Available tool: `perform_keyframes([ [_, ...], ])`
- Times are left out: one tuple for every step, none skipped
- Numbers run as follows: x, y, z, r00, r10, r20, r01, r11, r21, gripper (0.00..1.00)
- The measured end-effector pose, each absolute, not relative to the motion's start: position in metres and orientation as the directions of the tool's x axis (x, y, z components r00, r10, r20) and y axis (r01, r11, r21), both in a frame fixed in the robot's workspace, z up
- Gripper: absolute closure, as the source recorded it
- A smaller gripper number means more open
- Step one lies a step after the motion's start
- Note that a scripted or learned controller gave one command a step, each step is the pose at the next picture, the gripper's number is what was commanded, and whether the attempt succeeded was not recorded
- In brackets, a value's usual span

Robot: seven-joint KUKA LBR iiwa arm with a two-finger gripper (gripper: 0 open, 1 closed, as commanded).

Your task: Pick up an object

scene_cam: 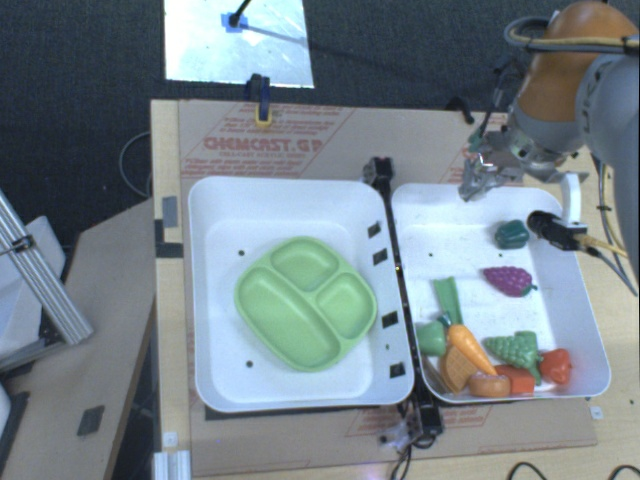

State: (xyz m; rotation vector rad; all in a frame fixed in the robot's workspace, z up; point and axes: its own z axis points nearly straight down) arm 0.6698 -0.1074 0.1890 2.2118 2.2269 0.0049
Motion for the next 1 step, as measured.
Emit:
perform_keyframes([
  [0.6708,-0.1072,0.2256,-0.007,1.000,0.000,1.000,0.007,0.003,1.00],
])
